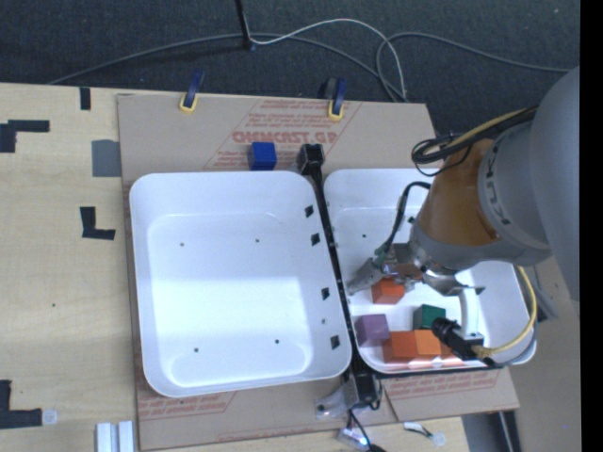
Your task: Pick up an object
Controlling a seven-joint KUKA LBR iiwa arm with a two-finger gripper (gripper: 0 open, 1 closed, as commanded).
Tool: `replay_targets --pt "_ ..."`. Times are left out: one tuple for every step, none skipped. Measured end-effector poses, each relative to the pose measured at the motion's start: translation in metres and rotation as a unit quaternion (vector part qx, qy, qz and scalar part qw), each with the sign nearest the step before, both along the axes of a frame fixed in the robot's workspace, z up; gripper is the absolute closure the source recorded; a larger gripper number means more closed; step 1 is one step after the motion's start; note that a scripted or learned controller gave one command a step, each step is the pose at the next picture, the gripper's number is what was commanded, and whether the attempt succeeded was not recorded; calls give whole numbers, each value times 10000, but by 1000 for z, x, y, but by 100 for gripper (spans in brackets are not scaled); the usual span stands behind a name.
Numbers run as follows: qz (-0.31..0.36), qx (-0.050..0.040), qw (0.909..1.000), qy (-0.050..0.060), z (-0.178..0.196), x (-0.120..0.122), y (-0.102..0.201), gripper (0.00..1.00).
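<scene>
The grey arm reaches in from the right over the right bin point(344, 188). Its gripper point(380, 273) hangs low near the bin's middle, just above and touching the top edge of a small orange block point(387, 293). Toward the bin's front lie a purple block point(371, 328), a larger orange block point(411, 346) and a dark green block point(431, 314). The wrist hides the part of the bin behind the gripper.
The left bin point(226, 281) sits beside the right one, with a black divider strip point(325, 252) between them. A blue block point(263, 154) rests on the cardboard behind the bins. Cables trail across the dark floor at the back.
</scene>
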State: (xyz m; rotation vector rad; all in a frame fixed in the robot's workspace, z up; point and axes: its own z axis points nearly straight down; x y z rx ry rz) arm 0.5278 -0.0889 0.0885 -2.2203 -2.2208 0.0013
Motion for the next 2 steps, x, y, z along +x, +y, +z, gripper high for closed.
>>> replay_targets --pt "-3 0 10000 -7 11 1 0 100" --pt "28 9 10000 -68 149 -25 56 100"
